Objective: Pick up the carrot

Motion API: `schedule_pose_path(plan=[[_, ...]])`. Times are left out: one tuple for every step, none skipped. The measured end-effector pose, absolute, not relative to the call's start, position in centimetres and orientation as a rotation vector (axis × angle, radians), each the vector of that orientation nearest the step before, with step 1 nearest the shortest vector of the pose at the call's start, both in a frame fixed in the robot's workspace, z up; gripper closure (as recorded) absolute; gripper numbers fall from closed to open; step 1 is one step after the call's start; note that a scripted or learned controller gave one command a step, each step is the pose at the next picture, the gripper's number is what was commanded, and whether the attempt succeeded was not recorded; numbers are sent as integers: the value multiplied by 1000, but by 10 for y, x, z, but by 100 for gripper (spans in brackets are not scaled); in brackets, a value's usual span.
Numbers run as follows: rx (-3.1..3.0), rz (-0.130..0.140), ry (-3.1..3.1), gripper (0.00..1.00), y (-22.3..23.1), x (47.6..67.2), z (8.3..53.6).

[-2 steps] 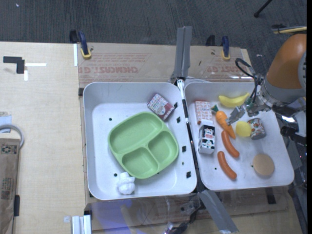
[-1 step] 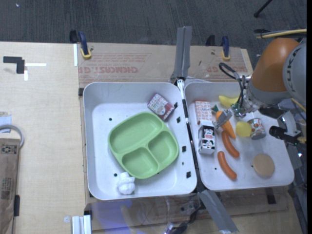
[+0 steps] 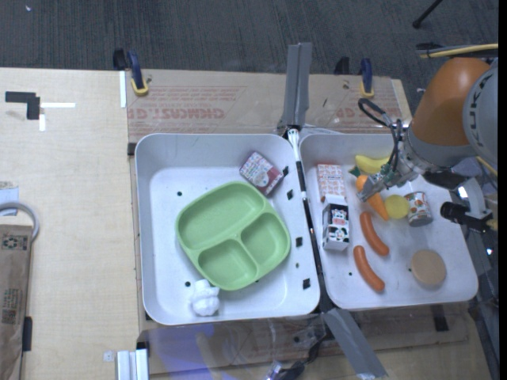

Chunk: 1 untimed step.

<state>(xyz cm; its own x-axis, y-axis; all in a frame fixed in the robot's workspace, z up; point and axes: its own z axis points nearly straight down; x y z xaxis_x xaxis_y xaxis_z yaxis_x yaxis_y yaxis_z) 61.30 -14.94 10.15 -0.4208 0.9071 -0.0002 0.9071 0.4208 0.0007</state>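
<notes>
— Where is the carrot (image 3: 374, 202) found?
— It is seen in the right-hand bin, toward its upper middle, partly covered from above so that its full outline cannot be made out.

— How is it described?
— An orange, short, stubby form is shown, lying flat on the bin floor and slanted from upper left to lower right.

— What is it set against?
— Its lower end is placed just beside a yellow-orange rounded item.

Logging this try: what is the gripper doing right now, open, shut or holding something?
Gripper: down over the carrot in the right bin; whether it is open, shut or holding cannot be told.
</notes>
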Motion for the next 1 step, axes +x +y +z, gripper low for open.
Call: schedule_pose_path(plan=[[1771,-1,2594,100,-96,583,210]])
